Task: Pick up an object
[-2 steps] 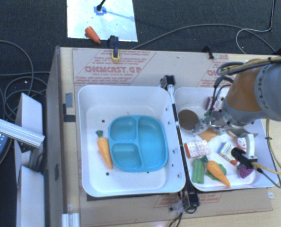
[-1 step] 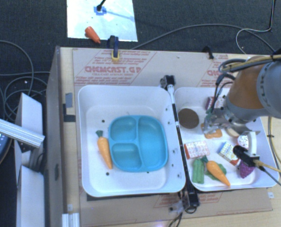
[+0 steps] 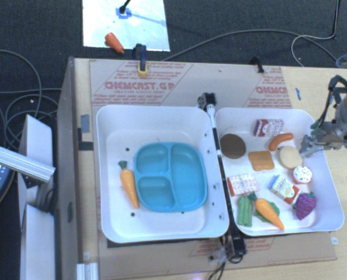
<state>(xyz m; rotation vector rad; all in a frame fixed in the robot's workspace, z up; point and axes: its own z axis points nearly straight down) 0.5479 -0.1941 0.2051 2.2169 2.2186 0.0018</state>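
Gripper [image 3: 311,144]: we see it at right edge, above right bin [image 3: 328,182]; its state we cannot tell.
Nearest: pale potato [image 3: 289,156].

Both bins are white: the left bin [image 3: 112,174] holds a sky-blue divided plate [image 3: 170,177] and an orange carrot [image 3: 128,185] with a green top. In the right bin [image 3: 331,209] lie a dark brown round patty [image 3: 233,146], a red-and-white carton [image 3: 268,127], an orange-red sausage [image 3: 280,140], a tan toast slice [image 3: 261,160], a cream-coloured bun [image 3: 290,157], a white cupcake [image 3: 302,174] with red dots, purple grapes [image 3: 305,205], a second orange carrot [image 3: 268,212], a green vegetable [image 3: 245,210] and a blue-and-white packet [image 3: 281,186]. The counter [image 3: 179,80] is pale tan with red lettering. The end effector [image 3: 313,143] is grey metal.
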